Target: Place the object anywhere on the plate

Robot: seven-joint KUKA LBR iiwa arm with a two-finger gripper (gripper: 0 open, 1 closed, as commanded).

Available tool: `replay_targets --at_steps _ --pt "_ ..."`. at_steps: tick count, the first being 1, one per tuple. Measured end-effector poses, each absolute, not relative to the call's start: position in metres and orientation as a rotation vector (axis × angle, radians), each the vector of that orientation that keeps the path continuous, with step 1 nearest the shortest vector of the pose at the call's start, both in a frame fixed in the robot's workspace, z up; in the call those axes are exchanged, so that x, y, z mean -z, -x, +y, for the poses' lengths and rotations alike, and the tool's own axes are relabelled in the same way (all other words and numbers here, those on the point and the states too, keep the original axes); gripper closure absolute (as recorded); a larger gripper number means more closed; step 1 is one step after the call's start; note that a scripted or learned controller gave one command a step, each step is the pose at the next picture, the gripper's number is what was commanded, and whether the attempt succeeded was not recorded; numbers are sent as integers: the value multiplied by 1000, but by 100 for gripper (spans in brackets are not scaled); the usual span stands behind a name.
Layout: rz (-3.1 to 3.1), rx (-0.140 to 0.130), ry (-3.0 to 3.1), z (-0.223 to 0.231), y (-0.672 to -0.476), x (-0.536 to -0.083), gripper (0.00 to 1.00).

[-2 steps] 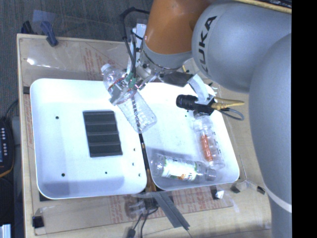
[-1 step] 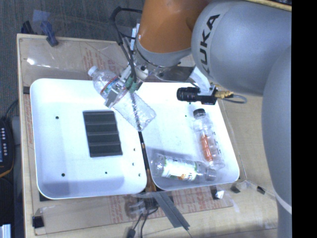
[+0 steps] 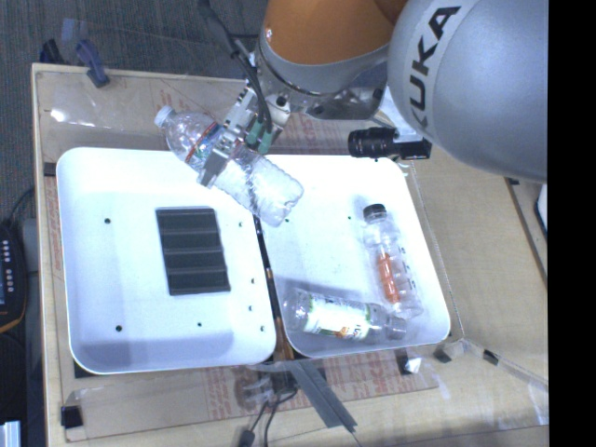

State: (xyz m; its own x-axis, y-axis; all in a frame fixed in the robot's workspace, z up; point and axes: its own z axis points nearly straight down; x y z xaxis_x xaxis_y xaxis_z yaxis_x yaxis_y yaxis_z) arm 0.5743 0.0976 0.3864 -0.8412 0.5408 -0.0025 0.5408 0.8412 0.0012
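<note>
I see left bin (image 3: 102,250) holding dark ribbed plate (image 3: 192,250), lying flat near its middle. Above bins' shared edge, claw (image 3: 226,149) clamped on clear plastic bottle (image 3: 233,164); bottle tilted, cap end up-left, lifted off tabletop (image 3: 484,277). Right bin (image 3: 326,180) holds two more: bottle with green label (image 3: 340,317) along near wall, bottle with orange contents (image 3: 387,263) by right wall.

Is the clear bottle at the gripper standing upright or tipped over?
Tipped. The clear bottle lies at a slant between the gripper's fingers, cap end toward the upper left, base over the divide between the two bins.
</note>
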Motion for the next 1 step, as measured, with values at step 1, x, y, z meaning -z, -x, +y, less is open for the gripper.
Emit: replay_targets --at_steps 1 --pt "3094 1 -531 83 -600 -371 100"
